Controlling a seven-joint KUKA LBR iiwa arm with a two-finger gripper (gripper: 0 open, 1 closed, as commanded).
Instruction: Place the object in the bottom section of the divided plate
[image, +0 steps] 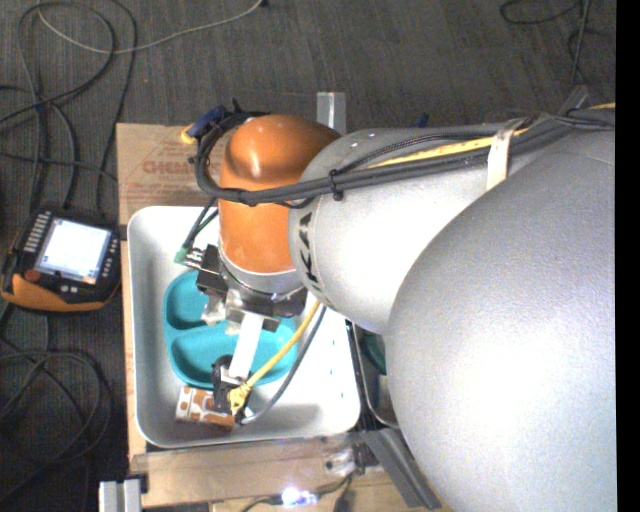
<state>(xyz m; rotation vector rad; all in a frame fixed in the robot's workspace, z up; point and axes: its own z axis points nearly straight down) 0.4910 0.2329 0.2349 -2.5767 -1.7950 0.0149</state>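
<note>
One camera view, slanted down over the bench. Reaching in from 3 o'clock, big grey metal robot arm, covering most of the right half. Near the frame's centre, toward 12 o'clock, glossy orange wrist band, crossed by a black cable bundle. Directly under that band, gripper, hanging over the left shallow white plastic bin; cannot tell how wide it stands, hidden as it is by the wrist above.

On the bin floor, teal divided plastic plate, partly covered by the gripper; two hollows on show, one toward 12 o'clock, one toward 6 o'clock, parted by a ridge. Small brown and white block at 6 o'clock of the plate, resting on the bin floor just beside the plate's rim and near the bin's 6 o'clock wall; outside both hollows, apart from the gripper. Cannot tell whether touching the rim.

Under the bin, flat brown cardboard sheet with red print, sticking out at 12 o'clock. Off the bench at 9 o'clock, orange-cased handheld control pendant with a lit screen, lying on dark grey carpet among loose black floor cables
</note>
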